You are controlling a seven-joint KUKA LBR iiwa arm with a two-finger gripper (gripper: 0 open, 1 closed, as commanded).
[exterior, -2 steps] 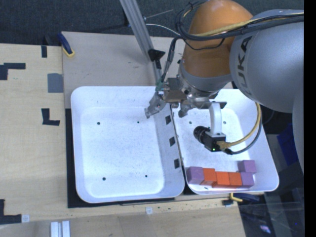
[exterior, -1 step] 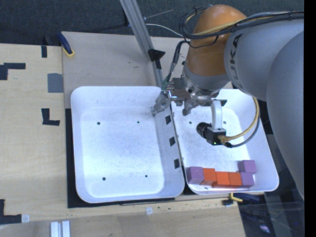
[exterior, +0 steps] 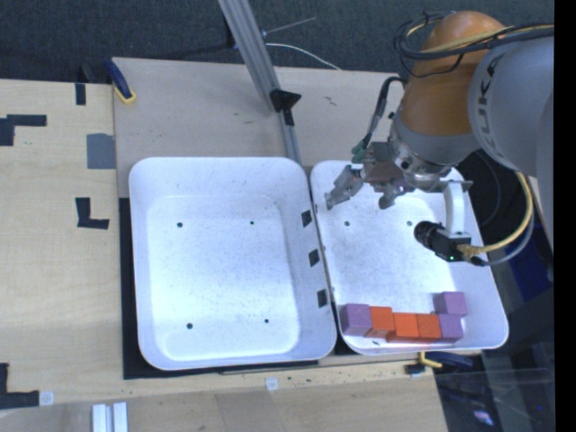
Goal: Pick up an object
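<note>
- Hovering over the right bin (exterior: 468, 241), at its 12 o'clock end, I see the jaws (exterior: 364, 190) spread open, holding nothing.
- Blocks (exterior: 405, 320) sit at 6 o'clock, well apart.

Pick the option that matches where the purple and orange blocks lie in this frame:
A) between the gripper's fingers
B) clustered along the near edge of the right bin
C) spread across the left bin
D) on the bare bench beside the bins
B: the purple and orange blocks sit bunched against the near wall of the right bin, while the gripper hangs above that bin's far end, apart from them.
</note>
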